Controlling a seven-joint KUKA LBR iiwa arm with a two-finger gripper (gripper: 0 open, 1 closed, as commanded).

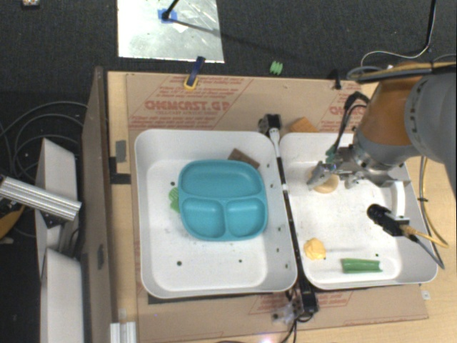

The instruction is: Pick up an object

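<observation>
Camera view: gripper (323, 177) directly over tan round object (327, 185), right bin (414, 263); jaw state indiscernible.

Hand (323, 178) over cream piece (327, 185)

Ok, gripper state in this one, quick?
Gripper: in the right bin, right at a pale round object; open or shut cannot be told.

Cardboard sheet (214, 98) reads "CHEMCAST" (red print).
</observation>
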